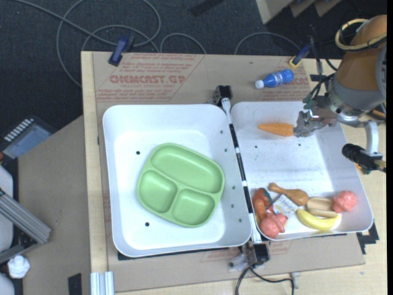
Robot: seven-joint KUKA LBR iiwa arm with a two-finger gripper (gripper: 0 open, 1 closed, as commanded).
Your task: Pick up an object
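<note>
Camera view: claw (303,126) beside carrot (276,128)

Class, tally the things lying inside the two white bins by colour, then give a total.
Green: 1, the green plastic divided plate
Orange: 1, the orange plastic carrot
Yellow: 1, the yellow plastic banana
Tan: 1, the tan plastic drumstick
Red or pink: 3, bunched
Total: 7

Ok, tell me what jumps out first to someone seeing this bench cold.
The big green divided plate in the left bin grabs the eye first. Next comes the heap of toy food in the near corner of the right bin, with a yellow banana in it. Then the pincer, down at the end of an orange carrot at the bin's far side.
</note>
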